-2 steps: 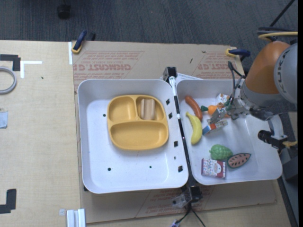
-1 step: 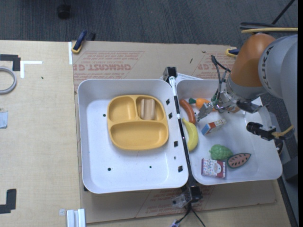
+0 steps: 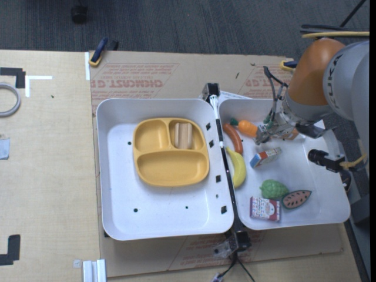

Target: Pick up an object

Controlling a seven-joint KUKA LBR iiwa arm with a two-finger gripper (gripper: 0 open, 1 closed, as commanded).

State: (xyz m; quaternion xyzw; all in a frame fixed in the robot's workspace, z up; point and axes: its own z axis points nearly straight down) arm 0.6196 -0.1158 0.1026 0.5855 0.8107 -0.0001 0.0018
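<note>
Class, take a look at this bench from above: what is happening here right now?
A grey robot arm reaches in from the right, its gripper low over the right bin, near a carrot and a small carton. That bin also holds a sausage, a banana, a green toy, a watermelon slice and a red packet. The left bin holds a yellow divided plate with a wooden block. Nothing is visibly gripped yet.

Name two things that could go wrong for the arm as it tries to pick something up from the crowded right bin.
1. The gripper hangs close to the carrot and the small carton, so it may nudge one while reaching for the other.
2. The hot dog and banana lie against the right bin's inner wall, leaving little room for a clean grasp.
</note>
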